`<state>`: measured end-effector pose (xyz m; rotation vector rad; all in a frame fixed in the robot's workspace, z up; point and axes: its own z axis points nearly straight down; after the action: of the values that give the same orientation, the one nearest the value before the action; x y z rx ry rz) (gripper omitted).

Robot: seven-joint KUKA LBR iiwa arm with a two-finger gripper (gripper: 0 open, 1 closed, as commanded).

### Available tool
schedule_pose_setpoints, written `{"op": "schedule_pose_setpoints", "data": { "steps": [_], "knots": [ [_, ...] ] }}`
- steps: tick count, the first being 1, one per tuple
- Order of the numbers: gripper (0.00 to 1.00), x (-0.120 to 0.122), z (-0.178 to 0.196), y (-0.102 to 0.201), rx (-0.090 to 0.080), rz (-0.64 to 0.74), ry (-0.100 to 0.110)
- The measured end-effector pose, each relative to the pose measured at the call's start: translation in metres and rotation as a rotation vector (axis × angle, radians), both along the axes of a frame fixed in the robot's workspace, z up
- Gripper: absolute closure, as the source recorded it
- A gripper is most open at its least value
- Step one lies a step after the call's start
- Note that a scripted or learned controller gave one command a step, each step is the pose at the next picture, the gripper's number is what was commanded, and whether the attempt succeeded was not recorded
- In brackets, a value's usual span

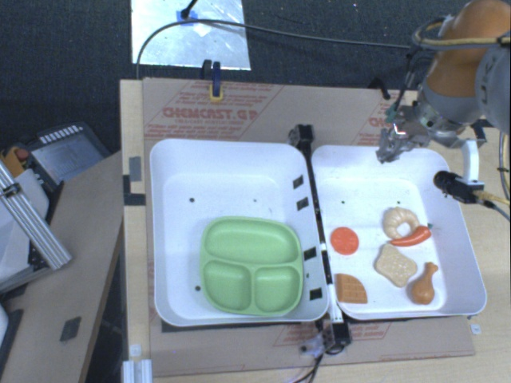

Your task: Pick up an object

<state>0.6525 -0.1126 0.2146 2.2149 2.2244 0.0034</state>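
Two white bins sit side by side on the counter (pixel 96 238). The left bin (pixel 172 174) holds a green three-part tray (pixel 251 263) toward its near side. The right bin (pixel 359 182) holds the toy foods, all grouped in its near half: a red tomato slice (pixel 345 240) close to the divider, a croissant (pixel 398 220) to its right with a red chili (pixel 413 236) lying against its lower edge, a pale bread slice (pixel 396 266) below those, a brown cracker (pixel 350 289) at the near left corner, and a drumstick (pixel 424 284) near the right wall, just beside the bread. The arm (pixel 467 50) comes in from the right, and its gripper (pixel 391 146) hangs over the far rim of the right bin, well apart from the foods. Nothing shows between the jaws, and whether they are spread or closed cannot be told from this angle.
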Motion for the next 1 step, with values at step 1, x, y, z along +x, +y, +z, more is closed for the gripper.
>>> {"op": "schedule_pose_setpoints", "data": {
  "steps": [1],
  "knots": [
    [1.00, -0.0035, 0.0074, 0.0439, 0.001, 0.004, 0.001]
  ]
}}
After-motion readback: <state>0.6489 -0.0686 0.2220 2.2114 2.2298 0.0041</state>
